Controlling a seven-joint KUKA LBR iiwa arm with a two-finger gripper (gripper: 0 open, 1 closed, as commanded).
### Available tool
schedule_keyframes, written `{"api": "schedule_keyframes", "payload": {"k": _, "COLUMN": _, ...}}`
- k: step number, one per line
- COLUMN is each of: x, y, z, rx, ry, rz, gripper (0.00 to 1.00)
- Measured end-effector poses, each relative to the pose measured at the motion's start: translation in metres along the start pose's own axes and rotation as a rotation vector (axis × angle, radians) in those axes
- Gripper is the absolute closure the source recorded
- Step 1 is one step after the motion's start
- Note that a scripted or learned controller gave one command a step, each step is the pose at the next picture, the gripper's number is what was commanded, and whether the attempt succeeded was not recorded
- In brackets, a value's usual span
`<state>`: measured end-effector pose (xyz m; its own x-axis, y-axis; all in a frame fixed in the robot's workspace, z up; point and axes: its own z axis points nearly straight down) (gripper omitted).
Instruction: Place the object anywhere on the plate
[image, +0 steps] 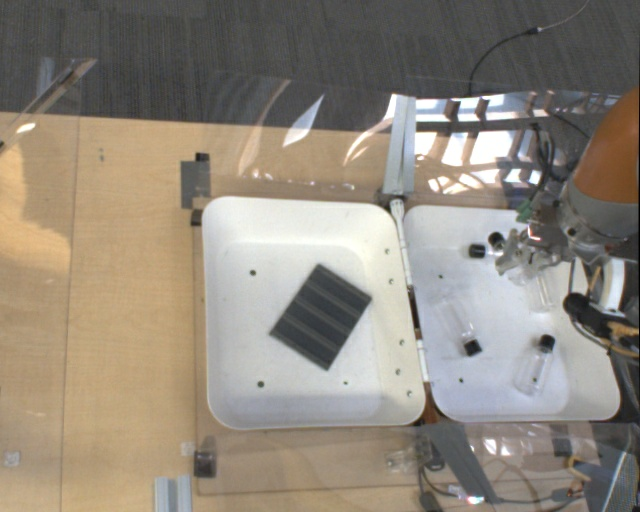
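The plate (322, 315) is a dark grey ribbed rectangle lying at a slant in the middle of the left bin (230, 240). Small clear vials with black caps lie in the right bin (440, 225): one (484, 247) at the back, one (466, 336) near the middle, one (535, 365) at the front right. My gripper (524, 254) hangs low over the back right part of the right bin, just right of the back vial. Nothing shows clearly in its grasp.
The grey arm with its orange band (612, 160) enters over the right bin's far right side. A metal post (399, 145) stands behind the divide between the bins. Cables and clamps (470, 480) lie along the bench's front right edge.
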<state>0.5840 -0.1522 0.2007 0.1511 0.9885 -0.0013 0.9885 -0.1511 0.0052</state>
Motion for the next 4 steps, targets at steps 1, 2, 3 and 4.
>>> {"api": "schedule_keyframes", "payload": {"k": 1, "x": 0.073, "y": 0.046, "z": 0.024, "rx": 0.002, "ry": 0.002, "rz": 0.041, "gripper": 1.00}}
{"api": "schedule_keyframes", "payload": {"k": 2, "x": 0.120, "y": 0.063, "z": 0.021, "rx": 0.024, "ry": 0.002, "rz": -0.375, "gripper": 1.00}}
{"api": "schedule_keyframes", "payload": {"k": 3, "x": 0.163, "y": 0.062, "z": 0.015, "rx": -0.001, "ry": 0.003, "rz": -0.691, "gripper": 1.00}}
{"api": "schedule_keyframes", "payload": {"k": 4, "x": 0.231, "y": 0.052, "z": -0.062, "rx": -0.006, "ry": 0.003, "rz": -0.454, "gripper": 1.00}}
